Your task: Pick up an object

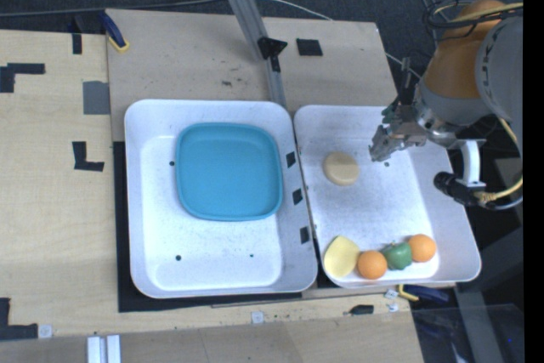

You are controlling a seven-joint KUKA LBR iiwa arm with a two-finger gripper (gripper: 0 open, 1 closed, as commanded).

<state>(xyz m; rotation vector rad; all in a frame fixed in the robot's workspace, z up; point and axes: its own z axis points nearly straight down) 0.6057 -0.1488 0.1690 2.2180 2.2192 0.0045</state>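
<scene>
My gripper (382,149) hangs over the upper middle of the right bin (442,208), a little to the right of a beige round piece (342,168) that lies on the bin floor. Nothing shows between the fingertips. Along the bin's front edge lie a yellow piece (341,256), an orange ball (371,264), a green piece (397,255) and a second orange ball (422,248).
The left bin (149,183) holds a blue square plate (229,170). A grey metal pole (246,8) slants down to the gap between the bins. Cables trail behind the arm at the upper right.
</scene>
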